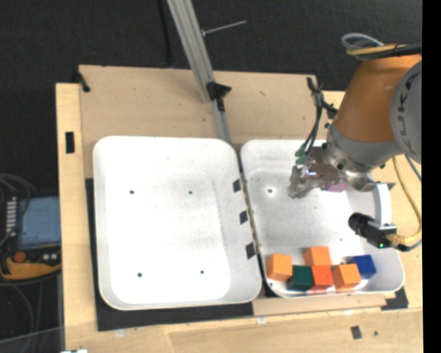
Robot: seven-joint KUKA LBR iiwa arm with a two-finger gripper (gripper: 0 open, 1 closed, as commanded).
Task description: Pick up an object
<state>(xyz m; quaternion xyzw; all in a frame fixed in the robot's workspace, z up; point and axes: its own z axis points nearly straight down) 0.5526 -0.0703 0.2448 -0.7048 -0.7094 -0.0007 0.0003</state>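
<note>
Two white bins sit side by side on the bench — the left bin [165, 219] and the right bin [279, 168]. The arm [378, 109] reaches over the right bin, its gripper [303, 184] low above the floor; open or closed, I cannot tell. Along that bin's near edge cluster six blocks: four orange blocks [281, 265], one green block [302, 277], one blue block [364, 265].

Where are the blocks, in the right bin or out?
In. The blocks lie clustered against the near wall of the right bin, inside its rim. The tool hangs over the bin's far half, apart from them.
</note>
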